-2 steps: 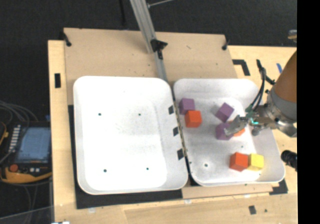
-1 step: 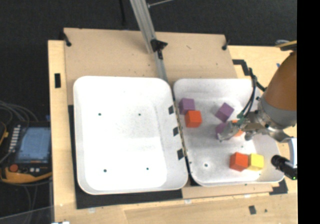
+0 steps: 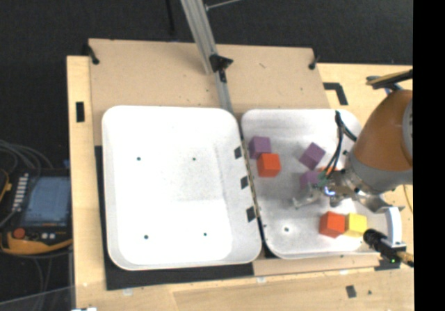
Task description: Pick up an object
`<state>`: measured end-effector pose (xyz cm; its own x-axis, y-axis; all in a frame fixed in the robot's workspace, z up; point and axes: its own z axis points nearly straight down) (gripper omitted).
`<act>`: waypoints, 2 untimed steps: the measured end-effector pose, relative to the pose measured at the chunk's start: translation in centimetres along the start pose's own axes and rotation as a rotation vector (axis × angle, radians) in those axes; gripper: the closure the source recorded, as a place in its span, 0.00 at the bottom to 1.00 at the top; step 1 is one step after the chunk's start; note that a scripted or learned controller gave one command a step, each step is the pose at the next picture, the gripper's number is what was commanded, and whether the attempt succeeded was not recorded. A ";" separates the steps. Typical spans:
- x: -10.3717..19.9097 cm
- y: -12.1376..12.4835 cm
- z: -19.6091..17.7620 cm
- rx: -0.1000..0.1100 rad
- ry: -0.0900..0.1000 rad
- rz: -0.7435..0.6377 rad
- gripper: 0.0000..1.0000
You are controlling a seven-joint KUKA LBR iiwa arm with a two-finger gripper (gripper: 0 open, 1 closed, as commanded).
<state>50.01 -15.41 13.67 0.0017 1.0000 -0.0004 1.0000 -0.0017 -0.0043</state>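
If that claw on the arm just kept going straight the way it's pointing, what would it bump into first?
Probably the purple block right by the gripper, or the floor of the right bin beside it. It seems to point down and leftward, but depth is hard to judge from above.

Blocks (image 3: 268, 163) in right bin (image 3: 278, 122); left bin (image 3: 174, 184) beside it; hand (image 3: 313, 195) over right bin.

Arm (image 3: 386, 141) was grey w/ a broad orange band, rounded & bulky, above the gripper (image 3: 311, 197). Dark cable plus thin coloured wires ran down its side toward the gripper. Gripper was small, grey metal, w/ pale fittings behind it.
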 end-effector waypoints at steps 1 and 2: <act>-0.2 0.1 4.0 -0.007 -0.003 0.000 0.00; -0.2 0.3 2.7 -0.011 -0.001 0.007 1.00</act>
<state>50.24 -15.66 10.94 0.0088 1.0000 -0.0011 0.9999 -0.0087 0.0071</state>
